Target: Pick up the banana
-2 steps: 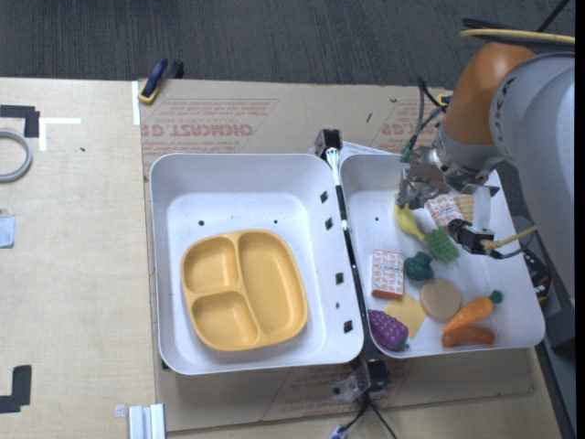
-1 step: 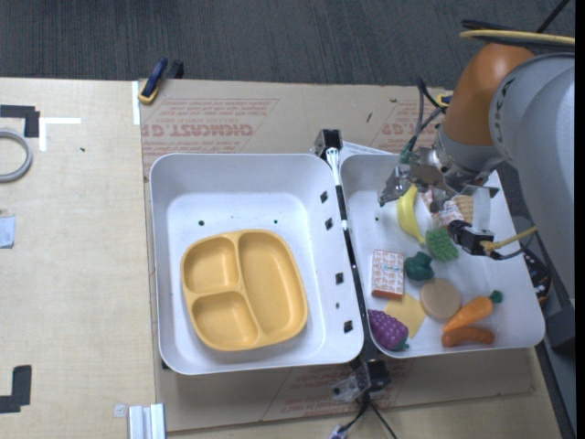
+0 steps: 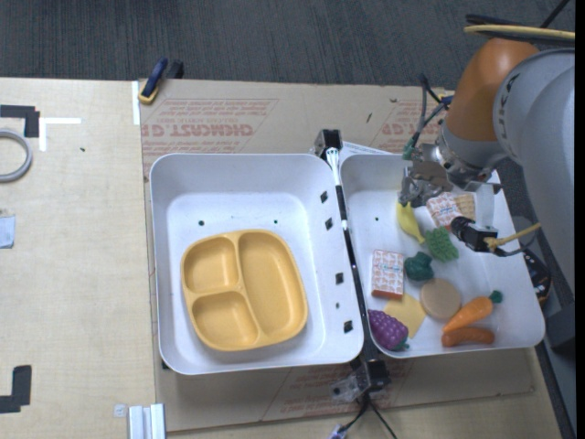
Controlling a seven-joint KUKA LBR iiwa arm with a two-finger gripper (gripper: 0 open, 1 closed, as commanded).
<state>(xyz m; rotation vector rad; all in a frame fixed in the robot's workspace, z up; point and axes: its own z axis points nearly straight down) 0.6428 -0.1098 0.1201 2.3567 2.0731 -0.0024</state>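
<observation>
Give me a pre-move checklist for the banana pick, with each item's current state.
1. Banana located in the right bin, near its upper part: ok.
2. End effector positioned over the banana's upper end: ok.
3. Finger opening: cannot tell.
4. Banana gripped: cannot tell.
5. Clearance around banana: not ok; a green toy and a patterned packet crowd its right side.
6. Yellow divided plate in the left bin, out of the way: ok.

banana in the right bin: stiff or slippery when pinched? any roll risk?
The banana looks like a small moulded toy, so probably stiff and light. Its smooth, curved skin may slip. It lies flat under the gripper, near the green toy, so likelier to pivot than roll.
</observation>
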